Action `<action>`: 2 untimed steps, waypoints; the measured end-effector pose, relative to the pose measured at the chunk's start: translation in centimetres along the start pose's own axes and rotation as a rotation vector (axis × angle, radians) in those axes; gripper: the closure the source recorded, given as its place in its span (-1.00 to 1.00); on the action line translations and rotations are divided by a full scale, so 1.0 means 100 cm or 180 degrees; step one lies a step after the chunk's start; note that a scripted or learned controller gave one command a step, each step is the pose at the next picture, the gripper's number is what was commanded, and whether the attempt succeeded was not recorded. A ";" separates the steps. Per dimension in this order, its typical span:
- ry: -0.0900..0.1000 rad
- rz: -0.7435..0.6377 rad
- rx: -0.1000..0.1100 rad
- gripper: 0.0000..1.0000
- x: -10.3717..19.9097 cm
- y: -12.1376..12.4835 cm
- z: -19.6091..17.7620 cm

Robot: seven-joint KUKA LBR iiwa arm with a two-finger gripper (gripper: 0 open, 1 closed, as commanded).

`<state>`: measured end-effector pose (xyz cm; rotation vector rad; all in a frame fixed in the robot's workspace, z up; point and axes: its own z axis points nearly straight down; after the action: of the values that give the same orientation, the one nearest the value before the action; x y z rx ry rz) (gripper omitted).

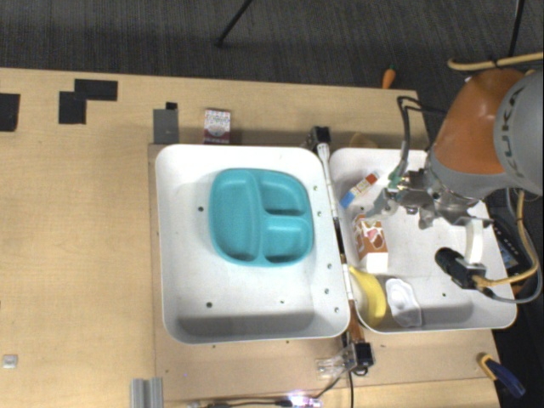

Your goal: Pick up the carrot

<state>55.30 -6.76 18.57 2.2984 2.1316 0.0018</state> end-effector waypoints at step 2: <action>0.0017 0.0951 0.0015 -1.00 0.069 0.012 0.001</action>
<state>57.00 0.08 18.49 2.5962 1.7698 0.0046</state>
